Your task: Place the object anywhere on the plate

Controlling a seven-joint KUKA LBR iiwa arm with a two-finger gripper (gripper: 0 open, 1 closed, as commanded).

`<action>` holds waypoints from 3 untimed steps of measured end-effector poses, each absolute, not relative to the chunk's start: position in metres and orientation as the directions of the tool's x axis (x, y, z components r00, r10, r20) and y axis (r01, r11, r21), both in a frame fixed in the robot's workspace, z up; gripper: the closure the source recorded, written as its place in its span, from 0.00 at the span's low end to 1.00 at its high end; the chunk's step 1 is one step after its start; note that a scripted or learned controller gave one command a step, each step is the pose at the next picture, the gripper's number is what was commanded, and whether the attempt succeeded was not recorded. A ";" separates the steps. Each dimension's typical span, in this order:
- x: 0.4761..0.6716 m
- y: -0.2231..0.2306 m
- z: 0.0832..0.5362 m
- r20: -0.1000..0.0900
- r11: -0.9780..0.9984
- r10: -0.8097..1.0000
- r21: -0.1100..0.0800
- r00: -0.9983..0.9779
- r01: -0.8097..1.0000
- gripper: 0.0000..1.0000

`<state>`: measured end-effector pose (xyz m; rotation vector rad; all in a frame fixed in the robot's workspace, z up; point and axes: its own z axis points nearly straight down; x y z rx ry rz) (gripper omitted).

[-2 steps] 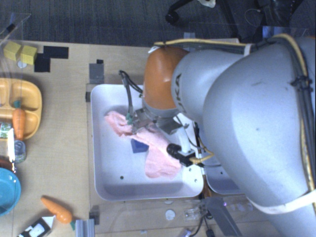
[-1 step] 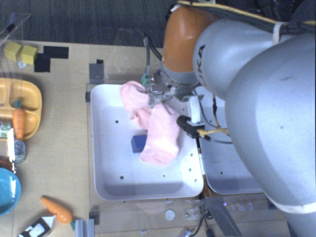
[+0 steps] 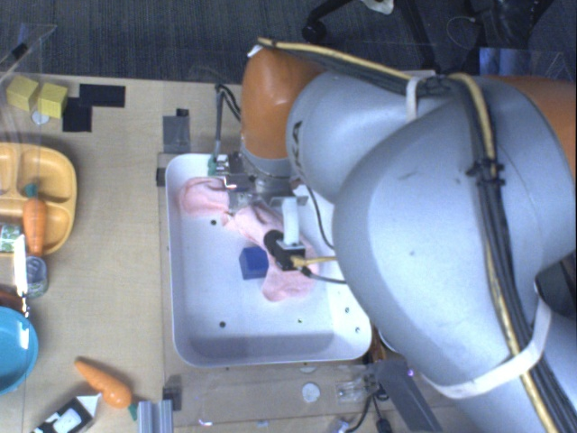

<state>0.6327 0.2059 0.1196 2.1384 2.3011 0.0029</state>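
Brown surface holds a white bin. Gripper sits low over a pink cloth (grip state can't be told), so picking up seems underway; next, carry to plate.

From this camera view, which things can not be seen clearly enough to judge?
- Gripper: the wrist covers its fingers, so open or shut is unknown.
- Pink cloth: partly under the gripper; whether it is gripped is unclear.
- White bin: its right side lies under the grey arm.
- Blue plate: cut off by the left edge.
- Yellow tray: also cut by the left edge.
- Blue block: touching the cloth or not is unclear.
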 end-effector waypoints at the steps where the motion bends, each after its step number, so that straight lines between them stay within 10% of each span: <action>1: 0.633 0.205 0.120 0.001 0.073 0.997 0.002 -0.073 0.997 0.00; 2: 0.648 0.231 0.182 0.002 0.088 0.996 0.008 -0.088 0.996 0.00; 3: 0.649 0.234 0.194 0.003 0.096 0.995 0.015 -0.096 0.995 1.00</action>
